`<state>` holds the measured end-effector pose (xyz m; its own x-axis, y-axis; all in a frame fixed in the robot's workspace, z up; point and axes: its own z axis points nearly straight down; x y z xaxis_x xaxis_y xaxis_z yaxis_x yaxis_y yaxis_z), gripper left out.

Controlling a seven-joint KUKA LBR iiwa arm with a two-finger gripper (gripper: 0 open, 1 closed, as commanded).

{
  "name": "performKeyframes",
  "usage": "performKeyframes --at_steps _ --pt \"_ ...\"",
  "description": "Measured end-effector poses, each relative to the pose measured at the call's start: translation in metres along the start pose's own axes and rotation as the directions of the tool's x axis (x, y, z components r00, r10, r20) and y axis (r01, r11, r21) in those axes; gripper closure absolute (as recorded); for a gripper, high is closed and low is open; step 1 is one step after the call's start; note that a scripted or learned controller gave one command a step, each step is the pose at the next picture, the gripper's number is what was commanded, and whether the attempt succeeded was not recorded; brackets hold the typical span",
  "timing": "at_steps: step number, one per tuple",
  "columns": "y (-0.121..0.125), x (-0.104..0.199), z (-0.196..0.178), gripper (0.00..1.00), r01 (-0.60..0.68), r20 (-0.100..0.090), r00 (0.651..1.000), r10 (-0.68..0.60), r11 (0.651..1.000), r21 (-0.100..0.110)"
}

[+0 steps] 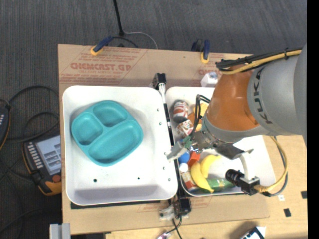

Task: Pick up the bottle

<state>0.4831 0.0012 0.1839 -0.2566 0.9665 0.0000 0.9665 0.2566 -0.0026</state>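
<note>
two bins sat side by side; the gripper (pixel 185 146) hung at the right bin's (pixel 266 171) left edge, whether open or closed i couldn't tell.

The arm (pixel 249 103) hangs over the right bin (pixel 266 166); a teal plate (pixel 106 132) lies in the left bin (pixel 79 193).

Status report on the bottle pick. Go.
Gripper down in right bin, finger state unclear. Bottle lies at bin's far end, not held. Banana and small clutter crowd the near end.
</note>
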Motion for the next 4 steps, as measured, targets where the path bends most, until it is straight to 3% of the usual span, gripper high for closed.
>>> performKeyframes --at_steps 1,2,3,4 --pt "0.072 -0.006 -0.008 0.00 -0.079 0.001 0.997 0.079 0.997 -0.002" --pt "0.006 0.023 0.000 0.00 0.089 0.000 0.996 -0.089 0.996 -0.001" --pt "0.006 0.022 -0.009 1.00 0.089 0.000 0.996 -0.089 0.996 0.001" --pt "-0.016 -0.061 -0.077 1.00 0.147 0.003 0.989 -0.147 0.989 -0.003"
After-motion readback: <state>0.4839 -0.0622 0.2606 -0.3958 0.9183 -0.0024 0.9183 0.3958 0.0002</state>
